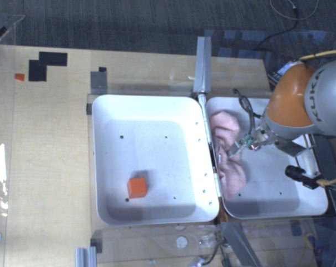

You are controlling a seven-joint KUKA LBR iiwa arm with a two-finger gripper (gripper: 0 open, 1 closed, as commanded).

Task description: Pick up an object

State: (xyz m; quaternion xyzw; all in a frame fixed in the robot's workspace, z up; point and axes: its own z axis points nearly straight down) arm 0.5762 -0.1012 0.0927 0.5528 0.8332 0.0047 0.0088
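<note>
Two white bins sat side by side on the tabletop (51, 166): the left bin (109, 149) and the right bin (279, 204), split by a grey divider rail (203, 65) running up between them. One orange block (137, 187) lay in the left bin, low and toward its left half, well apart from every wall but nearest the bottom edge. One pink cloth (228, 149) was bunched in the right bin, hugging the left wall from near the top corner down past the middle. That made two loose things in all, one per bin. The arm (307, 102) came in from the right, its orange band bulging over the right bin's upper right corner, the wrist angled down and to the left. The tool (235, 147) pointed into the pink cloth, its tip right on the folds about midway down the heap. The fingers were thin and blurred against the fabric, so how far they stood apart, and whether any cloth sat between them, could not be told. Black patches (45, 64) and a small orange mark (19, 77) dotted the tabletop's far left corner.
</note>
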